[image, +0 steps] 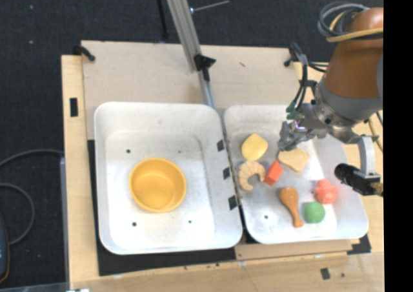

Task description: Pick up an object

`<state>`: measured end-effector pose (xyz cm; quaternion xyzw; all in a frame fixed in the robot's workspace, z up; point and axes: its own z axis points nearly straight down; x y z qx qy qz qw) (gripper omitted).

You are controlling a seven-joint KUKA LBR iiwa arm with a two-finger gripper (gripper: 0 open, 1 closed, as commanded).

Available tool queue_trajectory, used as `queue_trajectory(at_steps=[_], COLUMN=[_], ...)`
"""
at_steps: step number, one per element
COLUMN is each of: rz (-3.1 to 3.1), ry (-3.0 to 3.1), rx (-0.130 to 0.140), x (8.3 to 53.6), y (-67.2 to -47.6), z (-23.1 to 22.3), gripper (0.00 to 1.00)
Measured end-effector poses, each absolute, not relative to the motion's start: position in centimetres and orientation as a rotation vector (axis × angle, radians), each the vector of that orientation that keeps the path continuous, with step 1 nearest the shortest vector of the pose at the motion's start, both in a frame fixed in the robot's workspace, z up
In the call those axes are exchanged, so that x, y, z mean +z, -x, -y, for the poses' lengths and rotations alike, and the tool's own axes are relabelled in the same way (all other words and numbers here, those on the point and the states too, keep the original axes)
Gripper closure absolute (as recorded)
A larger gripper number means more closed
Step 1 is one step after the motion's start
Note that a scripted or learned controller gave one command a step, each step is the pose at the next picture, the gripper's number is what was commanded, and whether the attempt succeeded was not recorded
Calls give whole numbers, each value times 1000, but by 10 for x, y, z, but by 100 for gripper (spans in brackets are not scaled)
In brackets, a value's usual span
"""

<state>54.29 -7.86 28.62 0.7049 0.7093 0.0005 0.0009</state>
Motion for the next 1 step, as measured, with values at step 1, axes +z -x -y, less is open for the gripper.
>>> queue_trajectory(at_steps=[1], rz=[-2228], ry=[-2215], rx=[0], x=[268], y=[-535], z=[31], gripper=[100])
